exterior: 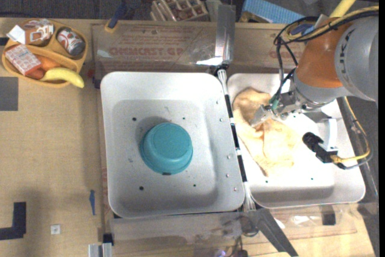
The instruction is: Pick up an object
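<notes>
Where the tool [269,112] meets crumpled cloth [269,134], lying lengthwise down-bin; grip state unclear.

Faint, perhaps unreadable print: cardboard [157,50]

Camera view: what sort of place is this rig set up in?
Probably a robotics lab bench. Two white bins sit side by side, one holding a teal bowl, the other a crumpled cloth under the gripper. Toy food lies nearby.
</notes>
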You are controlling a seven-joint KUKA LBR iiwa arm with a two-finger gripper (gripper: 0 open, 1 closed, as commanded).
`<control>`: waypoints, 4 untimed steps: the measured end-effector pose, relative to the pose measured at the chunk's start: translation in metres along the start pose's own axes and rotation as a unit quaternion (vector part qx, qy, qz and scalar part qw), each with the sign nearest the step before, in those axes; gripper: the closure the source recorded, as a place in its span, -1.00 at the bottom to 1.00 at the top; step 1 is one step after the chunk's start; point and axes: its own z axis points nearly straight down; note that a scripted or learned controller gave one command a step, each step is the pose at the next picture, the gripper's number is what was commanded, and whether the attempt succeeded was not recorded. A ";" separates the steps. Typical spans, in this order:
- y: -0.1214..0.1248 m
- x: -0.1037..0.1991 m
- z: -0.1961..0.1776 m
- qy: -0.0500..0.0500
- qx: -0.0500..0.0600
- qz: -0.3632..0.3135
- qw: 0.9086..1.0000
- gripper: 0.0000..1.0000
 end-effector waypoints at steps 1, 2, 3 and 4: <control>0.001 -0.002 -0.010 -0.001 -0.002 0.001 1.000 1.00; 0.001 -0.004 -0.021 -0.002 -0.003 0.002 1.000 1.00; 0.001 -0.004 -0.021 -0.002 -0.003 0.002 1.000 -1.00; 0.064 -0.010 0.016 0.001 0.008 -0.015 1.000 -1.00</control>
